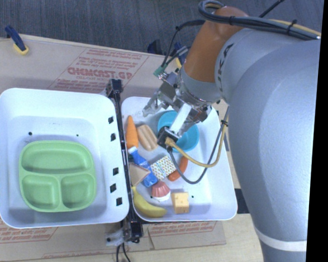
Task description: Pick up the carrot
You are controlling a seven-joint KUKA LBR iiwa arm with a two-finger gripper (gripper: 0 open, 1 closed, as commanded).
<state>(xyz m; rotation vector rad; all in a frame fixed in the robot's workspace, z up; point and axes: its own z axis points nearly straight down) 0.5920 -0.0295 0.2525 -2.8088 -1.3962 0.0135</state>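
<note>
Cardboard (pixel 101 67) underlies two white bins set side by side. The left bin (pixel 9 97) carries a green plate (pixel 57 176) and nothing that concerns me. The right bin (pixel 226 207) holds the clutter I work in.

The carrot (pixel 131 134) lies flat against that bin's left wall, lengthwise along it, narrow end toward the far rim. A bun (pixel 147 137) lies just beside it on the inner side. The carrot is thus hemmed between wall and bun, which I judge leaves little room to straddle it across its width.

My pincer (pixel 156 106) hangs over the bin's far end, near the carrot's narrow end but clear of it and to its right. A blue bowl (pixel 188 138) sits partly under my wrist. I cannot tell how far the pincer is parted, because the wrist hides it, and nothing can be seen held in it.

Toward the near end lie a patterned block (pixel 162 168), a cheese cube (pixel 180 202) and a banana (pixel 147 209), all apart from the carrot.

The grasp is not yet made. By my judgement, I need to shift toward the wall and descend. The risks are striking the wall or catching the bun.
</note>
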